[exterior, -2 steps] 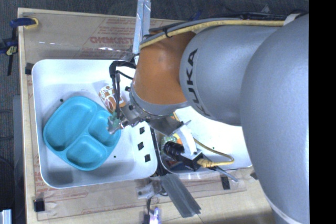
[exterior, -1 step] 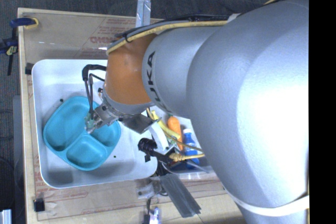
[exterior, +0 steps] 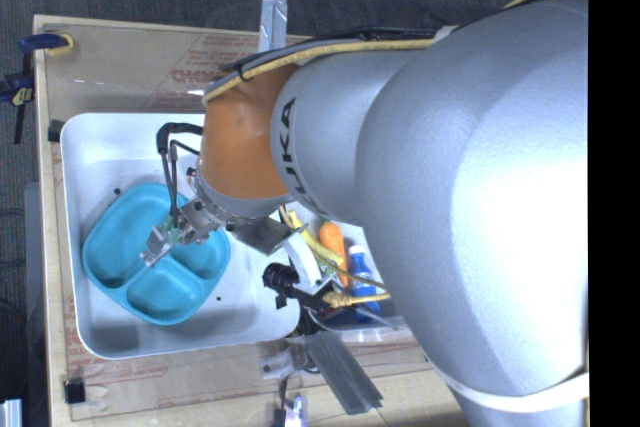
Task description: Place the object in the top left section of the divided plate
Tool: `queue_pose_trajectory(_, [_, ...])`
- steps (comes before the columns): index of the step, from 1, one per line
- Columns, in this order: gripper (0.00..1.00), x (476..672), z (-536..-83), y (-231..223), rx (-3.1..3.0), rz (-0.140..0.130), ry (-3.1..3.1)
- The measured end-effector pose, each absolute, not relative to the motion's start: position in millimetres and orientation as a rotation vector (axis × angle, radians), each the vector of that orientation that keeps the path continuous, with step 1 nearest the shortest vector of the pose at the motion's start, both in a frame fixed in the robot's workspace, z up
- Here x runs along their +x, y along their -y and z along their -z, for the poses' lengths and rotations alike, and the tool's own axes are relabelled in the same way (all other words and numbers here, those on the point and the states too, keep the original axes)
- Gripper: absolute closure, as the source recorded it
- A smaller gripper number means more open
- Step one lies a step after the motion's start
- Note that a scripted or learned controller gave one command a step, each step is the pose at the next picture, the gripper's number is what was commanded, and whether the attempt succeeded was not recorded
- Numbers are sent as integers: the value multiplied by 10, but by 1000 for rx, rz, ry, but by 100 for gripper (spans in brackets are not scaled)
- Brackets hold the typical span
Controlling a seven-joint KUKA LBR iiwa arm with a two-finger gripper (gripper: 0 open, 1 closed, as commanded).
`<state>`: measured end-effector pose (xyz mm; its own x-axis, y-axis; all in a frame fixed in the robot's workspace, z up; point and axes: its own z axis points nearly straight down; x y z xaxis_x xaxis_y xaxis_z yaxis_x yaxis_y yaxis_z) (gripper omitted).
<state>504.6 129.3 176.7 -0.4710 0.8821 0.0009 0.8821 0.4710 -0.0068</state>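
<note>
White bin (exterior: 85, 155) | blue divided plate (exterior: 150, 290) – glossy | pincer (exterior: 160, 245) – grip unclear

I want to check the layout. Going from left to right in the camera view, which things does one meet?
Blue clamp → blue divided plate → gripper → orange band → grey arm.

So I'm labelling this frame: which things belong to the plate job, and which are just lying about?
Job:
- blue plastic divided plate
- robot's hand, above the plate
- left white bin holding the plate

Lying about:
- orange, yellow and blue clutter beside the arm
- blue clamp at the bench corner
</note>
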Motion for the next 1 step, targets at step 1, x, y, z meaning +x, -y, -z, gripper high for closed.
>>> queue_pose_trajectory(1, [0,4873,-1085,-1648,-1752,21,2630])
